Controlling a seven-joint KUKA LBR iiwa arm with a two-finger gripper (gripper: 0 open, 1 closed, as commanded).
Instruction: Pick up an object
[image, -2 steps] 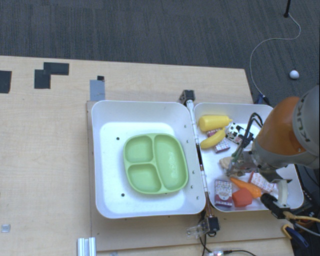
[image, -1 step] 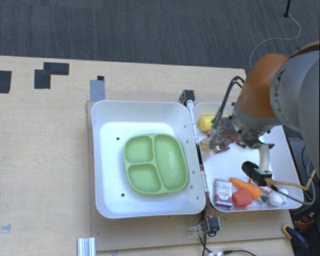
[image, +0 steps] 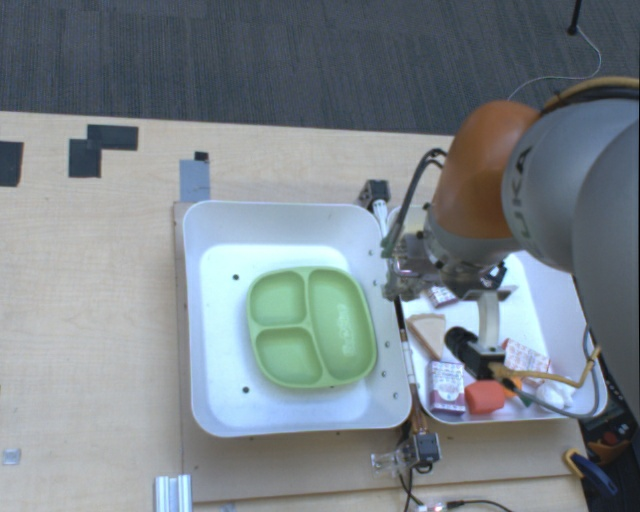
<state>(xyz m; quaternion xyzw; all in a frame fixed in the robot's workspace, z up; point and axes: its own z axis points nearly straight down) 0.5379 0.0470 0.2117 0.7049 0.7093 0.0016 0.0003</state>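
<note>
- A tan wedge, a maroon packet, a red block and a pink-and-white packet are seen lying close together in the right bin, toward its near side.
- The gripper is positioned over that bin's left part, just above the wedge, with a small packet just beside it.
- Whether the gripper is released or clenched cannot be told, as it is hidden by the wrist; nothing is seen held.
- Much of the right bin is covered by the arm.
- A green three-part plate is laid in the middle of the left bin.
- Both bins are borne by a pale bench.
</note>
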